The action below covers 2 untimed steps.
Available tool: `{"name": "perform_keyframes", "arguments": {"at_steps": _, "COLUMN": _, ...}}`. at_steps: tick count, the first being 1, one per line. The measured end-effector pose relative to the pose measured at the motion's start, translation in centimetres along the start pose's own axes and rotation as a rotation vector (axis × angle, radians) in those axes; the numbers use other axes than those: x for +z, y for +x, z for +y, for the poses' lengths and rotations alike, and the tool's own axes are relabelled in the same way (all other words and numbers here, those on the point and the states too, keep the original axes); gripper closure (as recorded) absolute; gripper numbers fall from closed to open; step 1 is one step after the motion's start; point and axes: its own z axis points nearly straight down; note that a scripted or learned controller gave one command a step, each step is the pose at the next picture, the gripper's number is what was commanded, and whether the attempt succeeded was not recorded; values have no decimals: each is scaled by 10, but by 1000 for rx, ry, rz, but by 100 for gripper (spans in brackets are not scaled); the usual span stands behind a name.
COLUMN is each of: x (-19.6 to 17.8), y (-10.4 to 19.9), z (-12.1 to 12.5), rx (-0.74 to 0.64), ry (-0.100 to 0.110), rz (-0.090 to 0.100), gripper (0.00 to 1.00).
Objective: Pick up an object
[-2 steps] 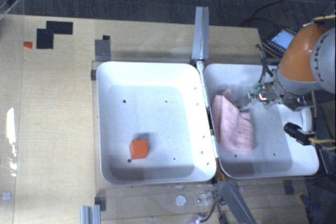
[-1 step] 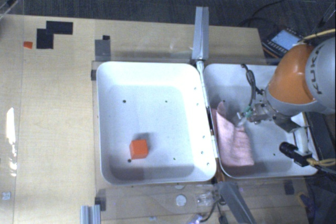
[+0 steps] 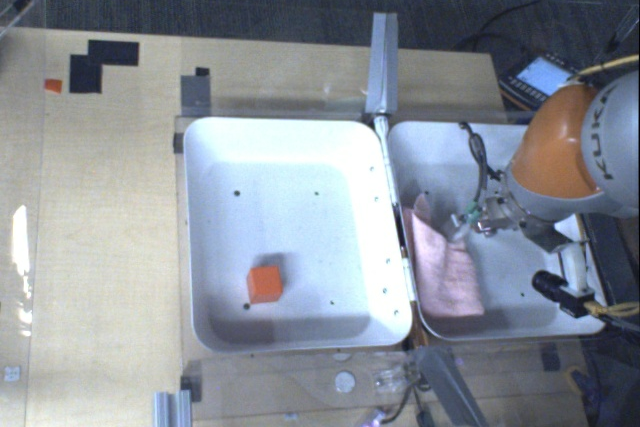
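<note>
Camera view, from above at a slant. I have the gripper [image 3: 468, 220] low over the right bin [image 3: 520, 310], at the upper edge of a pink cloth [image 3: 445, 270]. I cannot tell from this angle how the jaws stand, as the wrist and cabling crowd them.

The cloth lies flat against the bin's left wall, just beside the divider between the bins. It is pale pink, rectangular, soft-looking, with its upper corner rumpled near the gripper. An orange block [image 3: 265, 284] sits alone in the left bin [image 3: 300, 145], towards its lower left, well apart from the arm.

Risks as I judge them: a flat cloth gives little to bite, so a close could pinch only a fold and slip on the lift. Its place tight to the wall leaves little room for the near jaw, which could foul the rim. A loose hanging cloth could also snag on the divider.
</note>
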Motion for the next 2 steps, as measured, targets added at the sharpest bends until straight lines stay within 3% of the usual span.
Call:
{"name": "perform_keyframes", "arguments": {"at_steps": 1, "x": 3, "y": 2, "z": 76, "rx": 158, "ry": 5, "rz": 3, "gripper": 0}}
{"name": "perform_keyframes", "arguments": {"at_steps": 2, "x": 1, "y": -16, "z": 27, "rx": 122, "ry": 4, "rz": 0, "gripper": 0}}
